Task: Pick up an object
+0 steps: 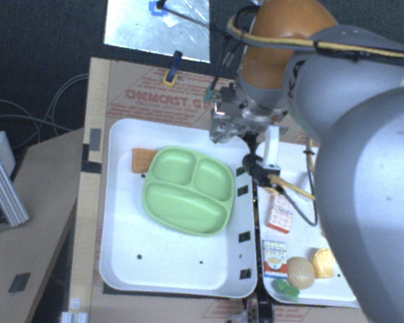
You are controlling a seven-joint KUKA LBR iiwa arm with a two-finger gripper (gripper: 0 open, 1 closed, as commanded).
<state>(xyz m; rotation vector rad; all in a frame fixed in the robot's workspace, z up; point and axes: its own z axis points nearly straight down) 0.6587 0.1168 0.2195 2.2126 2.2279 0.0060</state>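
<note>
**A:** Start at the left. What sits in the left bin [113,256]?

**B:** A pale green divided plate [187,190] with three compartments, lying flat in the upper middle of that bin. An orange-brown flat piece [141,160] pokes out from under its upper left edge, touching it. The floor of the bin below the plate is bare white with a few dark dots.

**A:** And the gripper [225,132]?

**B:** It hangs over the far rim of the left bin, just above the plate's upper right corner, apart from the plate. The metal head is small and blurred here; I cannot tell whether its tips are spread or closed, and nothing shows between them.

**A:** What is behind it?

**B:** The orange band [283,39] of the arm, then the big grey arm [375,178] covering much of the right side. Farther back, a shiny square sheet [160,12] lies on the dark surface, and a small blue and yellow item [173,69] rests on the cardboard just beyond the bins.

**A:** The right bin [317,295]?

**B:** Partly hidden by the arm. A red and white packet [280,213] lies near the divider, a second small printed packet [275,255] below it, then a beige rounded object [300,271], a green piece [286,288] touching its lower edge, and a yellow piece [324,263] just right of it.
</note>
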